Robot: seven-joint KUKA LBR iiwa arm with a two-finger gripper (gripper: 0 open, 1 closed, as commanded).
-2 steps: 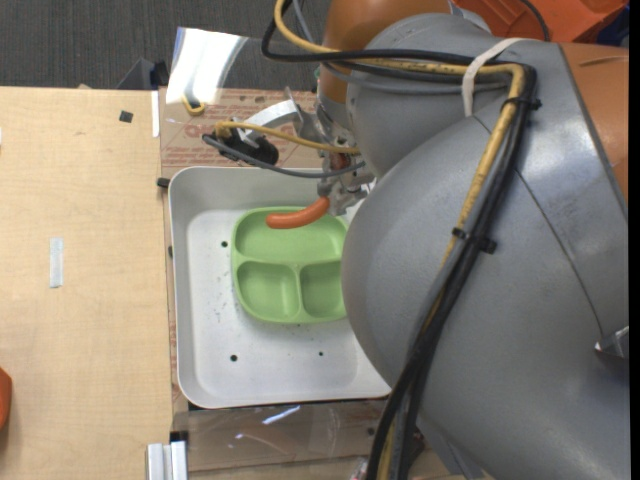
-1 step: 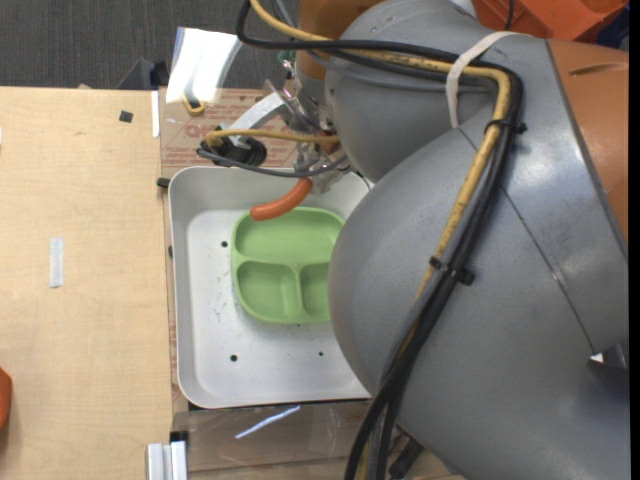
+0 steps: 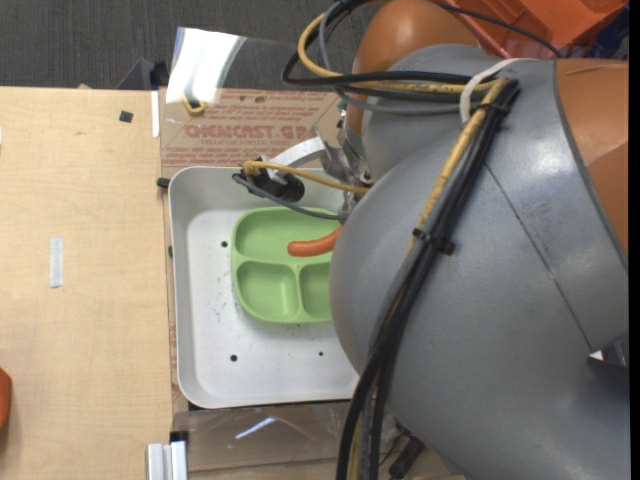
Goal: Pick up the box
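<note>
My grey arm looms large over the right half of the camera view and hides most of what lies under it. In the white bin sits a green divided plate with an orange, carrot-like piece across its upper part. I cannot make out a box in the bin. The wrist end reaches down near the bin's top edge, behind black and yellow cables.
A brown cardboard sheet with red print lies behind the bin. A clear plastic piece stands at its top. A wooden bench top stretches to the left. Orange crates sit at the top right.
</note>
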